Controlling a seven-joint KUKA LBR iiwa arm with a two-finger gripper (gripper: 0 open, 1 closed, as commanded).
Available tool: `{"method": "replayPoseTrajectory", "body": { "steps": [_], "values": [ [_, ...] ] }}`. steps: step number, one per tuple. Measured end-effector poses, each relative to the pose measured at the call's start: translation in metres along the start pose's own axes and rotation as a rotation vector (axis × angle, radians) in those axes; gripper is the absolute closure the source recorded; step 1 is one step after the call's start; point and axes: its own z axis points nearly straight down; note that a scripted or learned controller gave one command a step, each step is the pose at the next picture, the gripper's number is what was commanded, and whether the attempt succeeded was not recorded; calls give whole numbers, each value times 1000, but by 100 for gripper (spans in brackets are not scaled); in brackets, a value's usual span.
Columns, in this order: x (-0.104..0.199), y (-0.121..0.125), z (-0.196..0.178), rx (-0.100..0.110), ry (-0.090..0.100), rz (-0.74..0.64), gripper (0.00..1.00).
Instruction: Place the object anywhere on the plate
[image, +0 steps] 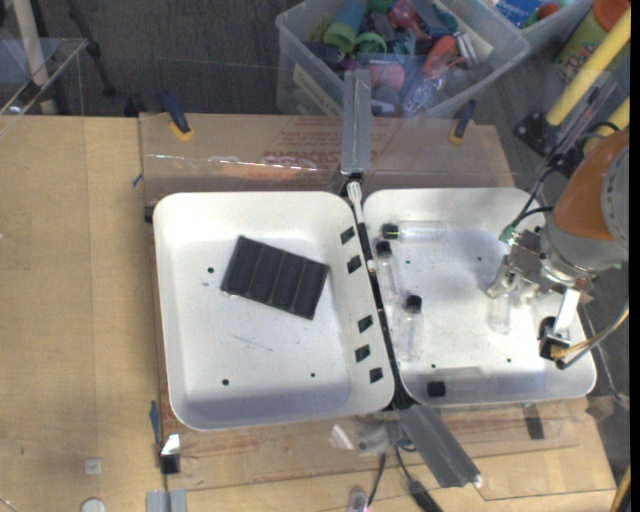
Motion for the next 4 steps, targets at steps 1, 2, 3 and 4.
{"method": "replayPoseTrajectory", "body": {
  "steps": [1, 2, 3, 4],
  "values": [
    [64, -26, 1, 5, 3, 95, 100],
    [92, -35, 1, 3, 1, 368, 100],
    [64, -22, 1, 7, 4, 448, 100],
    [68, -67, 1, 9, 0, 783, 100]
  ]
}}
